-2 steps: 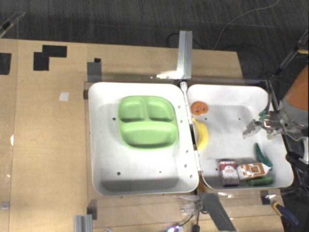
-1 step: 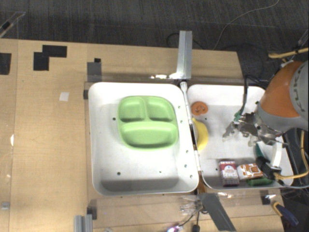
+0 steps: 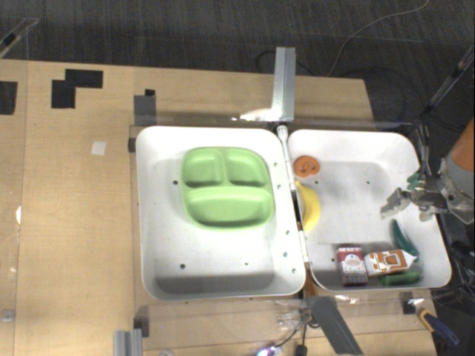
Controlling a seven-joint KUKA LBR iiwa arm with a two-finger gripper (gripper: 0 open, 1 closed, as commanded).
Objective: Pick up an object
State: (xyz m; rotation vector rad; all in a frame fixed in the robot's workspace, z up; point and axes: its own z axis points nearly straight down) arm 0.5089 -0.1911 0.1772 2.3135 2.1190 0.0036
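The right bin [image 3: 356, 150] holds several small objects. An orange round piece [image 3: 306, 166] lies at its far left, with a yellow banana [image 3: 311, 208] just below it. Along the near wall sit a dark red box [image 3: 350, 265] and an orange-and-white carton [image 3: 388, 261]. A dark green vegetable [image 3: 404, 238] lies near the right wall, and a lighter green piece [image 3: 398, 277] rests at the near edge. My gripper [image 3: 401, 197] hangs over the right side of this bin, just above the dark green vegetable. It looks open, with nothing between its fingers.
The left bin [image 3: 159, 258] holds a light green divided plate [image 3: 226, 186]. A metal post [image 3: 285, 80] stands behind the wall where the two bins meet. The wooden bench [image 3: 67, 221] spreads out to the left.
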